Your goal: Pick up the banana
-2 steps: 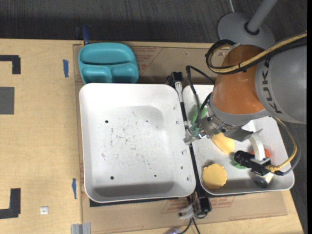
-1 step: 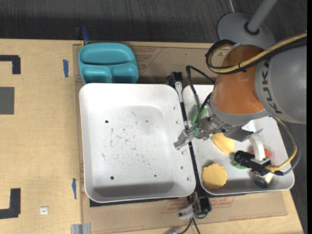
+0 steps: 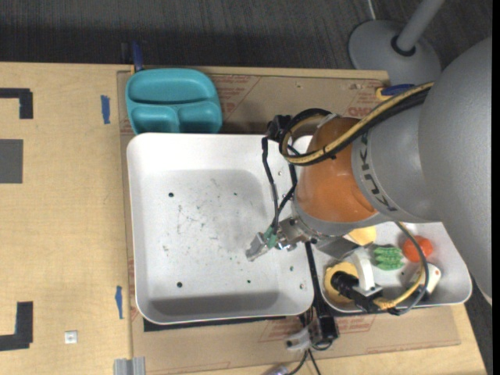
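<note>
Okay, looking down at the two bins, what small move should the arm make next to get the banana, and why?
Probably shift the gripper right: it sits over the left bin, while yellow, likely the banana, peeks from under the arm in the right bin.

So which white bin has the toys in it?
The right bin, mostly under the arm: a green toy and an orange one lie there. The left bin shows only scuffs.
</note>
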Controlling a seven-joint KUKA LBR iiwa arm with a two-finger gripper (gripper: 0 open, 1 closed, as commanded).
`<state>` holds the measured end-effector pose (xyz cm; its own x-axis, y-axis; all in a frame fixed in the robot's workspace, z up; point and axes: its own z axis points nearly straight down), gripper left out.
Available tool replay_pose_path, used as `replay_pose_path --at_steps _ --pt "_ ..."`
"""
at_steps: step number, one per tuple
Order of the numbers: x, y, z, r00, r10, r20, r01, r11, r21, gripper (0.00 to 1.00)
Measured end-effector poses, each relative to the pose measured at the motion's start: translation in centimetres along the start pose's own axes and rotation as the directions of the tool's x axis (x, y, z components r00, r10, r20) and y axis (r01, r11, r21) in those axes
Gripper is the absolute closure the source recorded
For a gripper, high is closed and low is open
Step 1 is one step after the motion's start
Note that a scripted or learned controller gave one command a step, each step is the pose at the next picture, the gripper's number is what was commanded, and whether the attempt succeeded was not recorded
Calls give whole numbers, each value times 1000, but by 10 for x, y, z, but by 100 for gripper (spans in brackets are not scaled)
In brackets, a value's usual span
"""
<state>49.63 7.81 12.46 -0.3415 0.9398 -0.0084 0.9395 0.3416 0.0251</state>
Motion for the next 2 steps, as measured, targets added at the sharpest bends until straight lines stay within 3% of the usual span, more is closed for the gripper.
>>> replay_pose_path --at_steps 1,2 --pt "3 0 4 995 -95 11 95 995 5 0" --pt "6 0 4 995 -102 16 102 995 6 0"
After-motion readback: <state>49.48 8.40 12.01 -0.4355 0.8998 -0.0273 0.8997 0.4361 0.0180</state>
